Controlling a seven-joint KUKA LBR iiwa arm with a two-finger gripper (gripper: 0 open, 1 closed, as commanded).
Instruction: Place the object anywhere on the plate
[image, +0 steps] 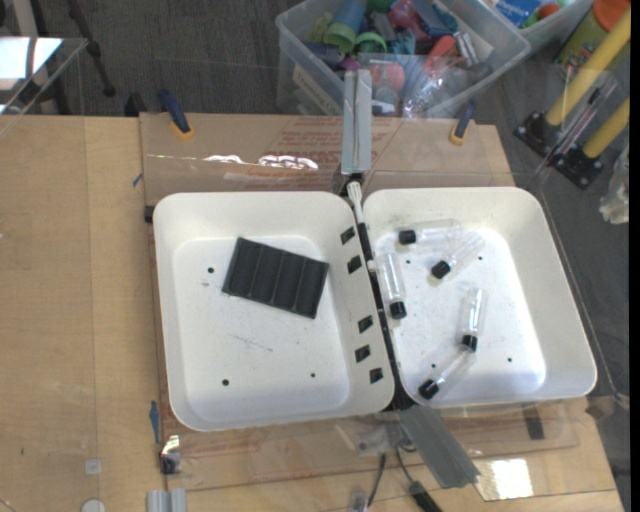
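Because the arm enters from the right of the camera view, the end effector approaches the right bin (566, 300) first; whether it is apart or together cannot be told here.

The candidate objects are clear tubes with black caps, all in the right bin:
- Tube by the divider (391, 285): long axis runs near to far, cap at the near end.
- Tube at mid-bin (469, 320): nearly the same heading, cap near.
- Tube at the near wall (441, 376): lies diagonally, cap toward the divider.
- Tubes at the far side (432, 237): lie roughly crosswise, close together.

The plate (275, 277), a dark ribbed rectangle, lies flat in the left bin (163, 320), tilted slightly, well apart from every tube. The transfer therefore runs leftward over the divider (360, 290).

Judgement: the mid-bin tube stands clear of its neighbours and offers the simplest approach across its short axis.

Writing: reddish print on the cardboard (290, 145) behind the bins is illegible. No label can be read on the tubes.
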